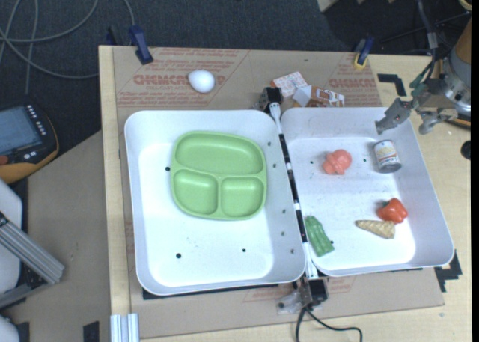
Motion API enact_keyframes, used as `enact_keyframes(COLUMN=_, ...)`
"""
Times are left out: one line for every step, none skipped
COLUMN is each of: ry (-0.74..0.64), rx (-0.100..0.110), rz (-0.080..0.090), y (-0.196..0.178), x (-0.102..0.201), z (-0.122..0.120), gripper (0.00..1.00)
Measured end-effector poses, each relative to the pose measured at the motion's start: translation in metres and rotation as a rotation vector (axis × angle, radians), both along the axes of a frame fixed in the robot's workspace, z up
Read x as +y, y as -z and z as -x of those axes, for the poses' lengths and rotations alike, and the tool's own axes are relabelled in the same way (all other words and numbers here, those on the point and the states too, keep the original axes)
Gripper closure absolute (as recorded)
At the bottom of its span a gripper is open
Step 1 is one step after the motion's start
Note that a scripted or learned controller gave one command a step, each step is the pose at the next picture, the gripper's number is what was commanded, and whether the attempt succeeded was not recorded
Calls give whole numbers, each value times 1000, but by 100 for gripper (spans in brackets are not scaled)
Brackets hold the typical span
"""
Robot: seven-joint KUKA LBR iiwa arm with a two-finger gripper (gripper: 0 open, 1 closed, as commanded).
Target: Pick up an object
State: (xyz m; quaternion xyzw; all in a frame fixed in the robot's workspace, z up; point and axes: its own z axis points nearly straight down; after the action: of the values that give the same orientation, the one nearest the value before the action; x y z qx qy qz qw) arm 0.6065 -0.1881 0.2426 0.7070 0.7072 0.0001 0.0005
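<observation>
The right bin (419, 251) holds several small objects. A small tin can (386, 156) lies near its far right side, and a pink-orange lump (337, 162) sits to the can's left. Toward the bin's front are a red pepper (394, 210), a tan cone-shaped piece (374, 227) and a green vegetable (319, 235) by the left wall. My gripper (409, 119) hangs over the far right corner of this bin, just beyond the can. It is open, with nothing between its fingers (391, 117).
In the left bin (150, 258) lies a green divided plate (219, 174). A white egg (200, 80) and some crumpled wrappers (307, 92) rest on the cardboard behind the bins. Blue clamps (139, 43) grip the board's far edge.
</observation>
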Motion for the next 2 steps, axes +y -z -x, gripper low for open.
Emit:
enact_keyframes(ry=-1, rx=3, rz=-1, y=73, x=38, z=-15, gripper=0)
enact_keyframes(ry=0, rx=3, rz=-1, y=156, x=60, z=-3, gripper=0)
